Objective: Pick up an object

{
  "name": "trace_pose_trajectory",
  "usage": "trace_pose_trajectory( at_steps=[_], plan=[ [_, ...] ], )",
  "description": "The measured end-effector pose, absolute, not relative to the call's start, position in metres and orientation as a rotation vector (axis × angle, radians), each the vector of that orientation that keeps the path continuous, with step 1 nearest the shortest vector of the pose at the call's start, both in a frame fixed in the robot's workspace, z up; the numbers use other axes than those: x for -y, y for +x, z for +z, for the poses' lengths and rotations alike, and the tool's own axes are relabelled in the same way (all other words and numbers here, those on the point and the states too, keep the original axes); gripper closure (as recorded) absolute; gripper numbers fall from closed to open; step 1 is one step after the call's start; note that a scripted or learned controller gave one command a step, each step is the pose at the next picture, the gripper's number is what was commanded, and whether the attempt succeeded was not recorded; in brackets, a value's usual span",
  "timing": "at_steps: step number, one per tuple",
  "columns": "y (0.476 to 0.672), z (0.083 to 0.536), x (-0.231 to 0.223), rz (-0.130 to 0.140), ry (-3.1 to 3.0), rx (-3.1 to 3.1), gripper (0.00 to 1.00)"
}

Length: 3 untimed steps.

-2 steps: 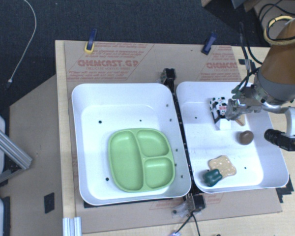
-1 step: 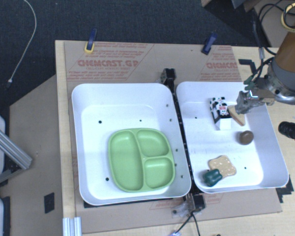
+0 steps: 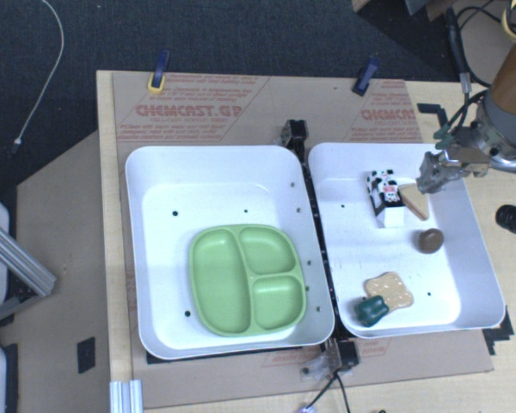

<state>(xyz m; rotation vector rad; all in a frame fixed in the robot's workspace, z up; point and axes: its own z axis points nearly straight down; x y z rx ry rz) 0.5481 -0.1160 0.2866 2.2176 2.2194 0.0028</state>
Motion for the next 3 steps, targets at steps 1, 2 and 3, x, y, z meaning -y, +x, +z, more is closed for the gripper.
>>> trace_pose_trajectory(
  at_steps=[1, 2, 3],
  plan=[
    [0.542, 0.281, 0.069, -0.001, 2.218, -2.228, 1.00],
    [0.540, 0.259, 0.027, -0.002, 2.219, -2.229, 1.00],
    [0.542, 0.238, -0.018, -0.003, 2.220, -2.229, 1.00]
  ],
)
